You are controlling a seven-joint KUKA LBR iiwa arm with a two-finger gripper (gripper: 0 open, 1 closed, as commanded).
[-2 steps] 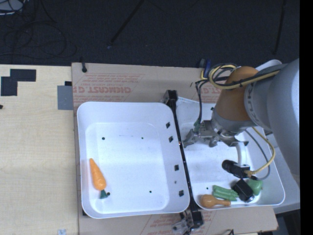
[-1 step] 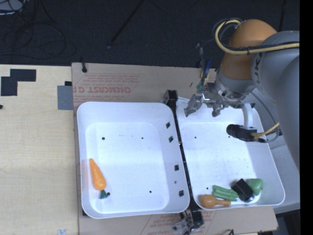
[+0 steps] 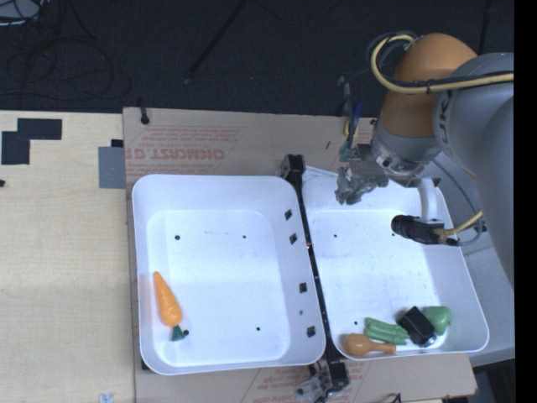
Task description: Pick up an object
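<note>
My gripper [image 3: 351, 190] hangs over the far edge of the right bin [image 3: 377, 259], near its back left corner, with nothing visible between its fingers. At that bin's near edge lie a tan pear-shaped piece [image 3: 366, 345], a green bean-like piece [image 3: 386, 331], a black block [image 3: 416, 325] and a green rounded piece [image 3: 438, 316], all close together. An orange carrot with a green stub [image 3: 167, 300] lies along the left side of the left bin [image 3: 218, 225].
A black cylindrical part [image 3: 417, 228] on a cable sticks out beside the arm over the right bin's right side. A black divider strip [image 3: 304, 259] runs between the bins. Brown cardboard [image 3: 218, 141] lies beneath both.
</note>
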